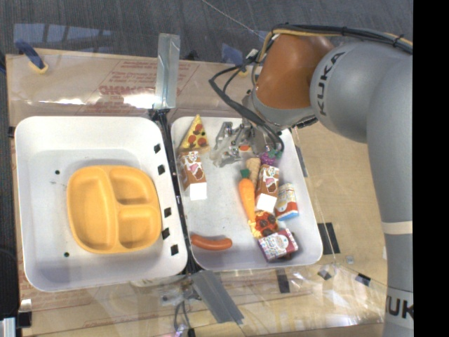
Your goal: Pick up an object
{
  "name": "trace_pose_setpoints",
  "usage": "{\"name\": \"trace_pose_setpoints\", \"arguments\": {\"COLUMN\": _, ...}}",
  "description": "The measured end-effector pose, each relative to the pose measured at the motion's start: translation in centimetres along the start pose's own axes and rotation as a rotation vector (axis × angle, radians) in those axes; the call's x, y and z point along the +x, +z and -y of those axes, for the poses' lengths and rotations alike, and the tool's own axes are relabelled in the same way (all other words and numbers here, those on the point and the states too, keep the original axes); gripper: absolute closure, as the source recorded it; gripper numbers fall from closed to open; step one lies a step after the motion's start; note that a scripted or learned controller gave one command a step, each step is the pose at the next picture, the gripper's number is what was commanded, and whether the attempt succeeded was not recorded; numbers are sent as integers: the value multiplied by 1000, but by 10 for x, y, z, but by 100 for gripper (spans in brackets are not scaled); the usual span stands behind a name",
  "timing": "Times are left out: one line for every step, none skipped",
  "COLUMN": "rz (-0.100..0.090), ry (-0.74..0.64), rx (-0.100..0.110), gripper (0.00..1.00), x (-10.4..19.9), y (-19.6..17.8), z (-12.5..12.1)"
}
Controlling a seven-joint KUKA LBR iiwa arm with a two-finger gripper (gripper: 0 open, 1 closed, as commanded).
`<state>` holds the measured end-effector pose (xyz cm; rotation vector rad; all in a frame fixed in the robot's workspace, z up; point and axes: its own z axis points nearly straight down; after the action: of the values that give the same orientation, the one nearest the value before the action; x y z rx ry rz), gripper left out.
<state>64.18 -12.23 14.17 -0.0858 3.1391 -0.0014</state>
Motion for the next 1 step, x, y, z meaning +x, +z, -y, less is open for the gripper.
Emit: {"name": "trace_pose_setpoints", "arguments": {"rz": 4, "ry": -496, "rx": 2, "gripper": 100, "x": 2, "y": -2, "z": 41}}
